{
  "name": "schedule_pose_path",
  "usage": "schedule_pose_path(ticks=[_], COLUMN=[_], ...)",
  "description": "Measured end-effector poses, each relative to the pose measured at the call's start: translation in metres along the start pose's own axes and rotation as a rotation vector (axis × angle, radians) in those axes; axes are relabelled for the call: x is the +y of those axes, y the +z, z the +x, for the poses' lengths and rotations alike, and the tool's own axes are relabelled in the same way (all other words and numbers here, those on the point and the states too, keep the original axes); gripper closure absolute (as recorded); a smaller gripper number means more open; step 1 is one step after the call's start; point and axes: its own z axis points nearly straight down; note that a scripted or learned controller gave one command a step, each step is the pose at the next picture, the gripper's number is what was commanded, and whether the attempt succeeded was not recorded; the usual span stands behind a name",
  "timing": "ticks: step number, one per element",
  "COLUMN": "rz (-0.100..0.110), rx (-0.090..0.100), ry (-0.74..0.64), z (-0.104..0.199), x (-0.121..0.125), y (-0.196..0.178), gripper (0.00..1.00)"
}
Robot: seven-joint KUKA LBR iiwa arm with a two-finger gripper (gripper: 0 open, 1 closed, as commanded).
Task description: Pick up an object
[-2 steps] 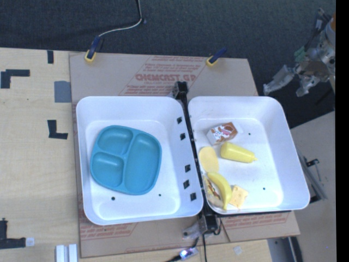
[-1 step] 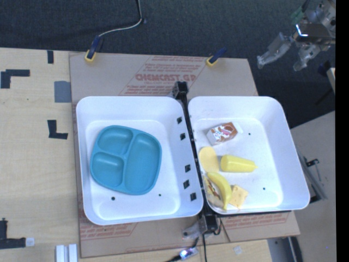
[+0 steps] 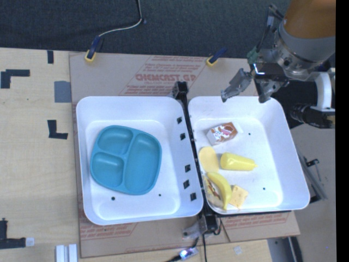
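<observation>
My gripper (image 3: pixel 250 90) hangs open above the far edge of the right bin (image 3: pixel 283 157), with nothing between its two spread fingers. Below it in that bin lie a small wrapped snack packet (image 3: pixel 222 133), a yellow lemon-shaped toy (image 3: pixel 236 162), a pale yellow round slice (image 3: pixel 208 159), a banana (image 3: pixel 218 188) and a cheese-like yellow wedge (image 3: pixel 238 196). The packet is the closest of these to the gripper, nearer the camera and slightly left of it.
The left bin (image 3: pixel 98 201) holds a blue divided plate (image 3: pixel 126 160). A black clip strip (image 3: pixel 187 146) runs along the seam between the bins. Both bins rest on a cardboard sheet (image 3: pixel 136 75) with yellow-and-blue clamps (image 3: pixel 92 54) at its far edge.
</observation>
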Motion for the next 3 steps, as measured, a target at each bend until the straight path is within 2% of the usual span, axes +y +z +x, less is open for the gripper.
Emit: schedule_pose_path(ticks=[1,2,3], rz=[-0.006,-0.018,-0.001], rx=[-0.002,0.000,-0.002], ry=[0.004,0.000,-0.003], z=[-0.004,0.033,0.129], x=[0.002,-0.083,-0.036], y=[-0.012,-0.130,-0.048], gripper=[1.00,1.00,1.00])
